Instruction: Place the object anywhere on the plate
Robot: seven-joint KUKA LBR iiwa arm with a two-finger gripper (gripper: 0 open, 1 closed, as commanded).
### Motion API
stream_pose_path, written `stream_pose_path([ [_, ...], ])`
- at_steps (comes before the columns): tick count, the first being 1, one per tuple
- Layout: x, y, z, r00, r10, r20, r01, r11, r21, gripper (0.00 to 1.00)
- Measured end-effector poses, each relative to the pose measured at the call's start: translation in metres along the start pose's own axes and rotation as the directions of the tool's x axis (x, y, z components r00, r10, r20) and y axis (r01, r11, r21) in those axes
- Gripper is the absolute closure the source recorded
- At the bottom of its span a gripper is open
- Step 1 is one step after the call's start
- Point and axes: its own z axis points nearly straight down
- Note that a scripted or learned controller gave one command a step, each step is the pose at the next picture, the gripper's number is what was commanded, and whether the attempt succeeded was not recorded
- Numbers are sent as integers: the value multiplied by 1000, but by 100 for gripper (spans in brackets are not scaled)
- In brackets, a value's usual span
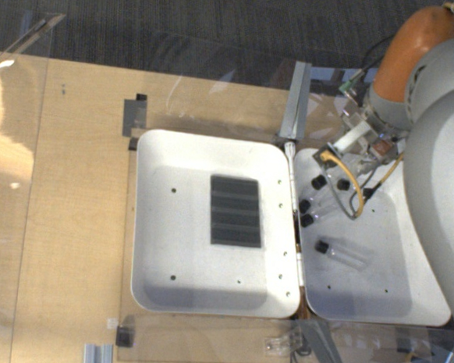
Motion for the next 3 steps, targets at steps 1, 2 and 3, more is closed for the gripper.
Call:
stream_pose_path([
  [1, 40, -52, -52, 980, -199, -3, 199, 980, -3, 100],
  [2, 66, -97, 2, 896, -445, -2, 445, 896, 1, 100],
  [3, 146, -162, 112, 570, -822, -3, 822, 570, -1, 100],
])
